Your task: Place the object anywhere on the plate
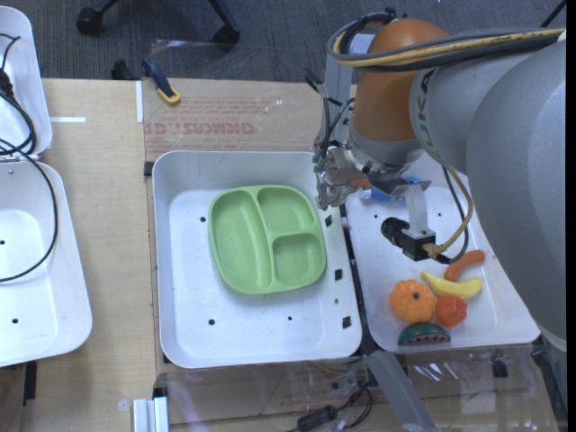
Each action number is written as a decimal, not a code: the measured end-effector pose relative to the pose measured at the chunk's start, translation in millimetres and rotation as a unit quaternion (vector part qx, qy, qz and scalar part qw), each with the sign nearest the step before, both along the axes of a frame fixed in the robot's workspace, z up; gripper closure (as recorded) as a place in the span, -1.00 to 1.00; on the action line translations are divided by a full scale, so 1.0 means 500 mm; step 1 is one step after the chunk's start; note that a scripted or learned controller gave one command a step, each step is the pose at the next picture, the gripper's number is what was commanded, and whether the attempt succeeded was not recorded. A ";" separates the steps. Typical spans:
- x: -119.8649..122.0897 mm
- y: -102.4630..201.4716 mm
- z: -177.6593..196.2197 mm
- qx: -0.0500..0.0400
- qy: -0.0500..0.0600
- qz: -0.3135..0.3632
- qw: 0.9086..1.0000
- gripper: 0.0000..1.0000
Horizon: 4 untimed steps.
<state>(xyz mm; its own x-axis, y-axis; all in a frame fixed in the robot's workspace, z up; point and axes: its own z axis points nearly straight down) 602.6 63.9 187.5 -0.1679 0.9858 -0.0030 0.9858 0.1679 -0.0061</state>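
A light green divided plate lies in the left white bin, with nothing on it. My gripper hangs over the wall between the two bins, just right of the plate's upper right rim. No object shows in it. Toy food lies in the right bin's near corner: an orange, a yellow banana, a red tomato, an orange carrot and a watermelon slice.
The big grey arm with its orange band covers the right bin's far part. A black and yellow cable block hangs near the fruit. Cardboard lies behind the bins, and another white tray sits at the left.
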 end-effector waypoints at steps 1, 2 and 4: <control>0.001 -0.001 0.010 -0.002 0.003 0.001 1.000 1.00; -0.100 0.061 0.000 0.000 0.001 -0.089 0.996 1.00; -0.044 0.008 0.073 -0.001 0.000 -0.197 0.980 -1.00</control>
<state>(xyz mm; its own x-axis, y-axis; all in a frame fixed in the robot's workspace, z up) 580.4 67.8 224.2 0.2255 0.9742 -0.0059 0.9742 -0.2255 -0.0055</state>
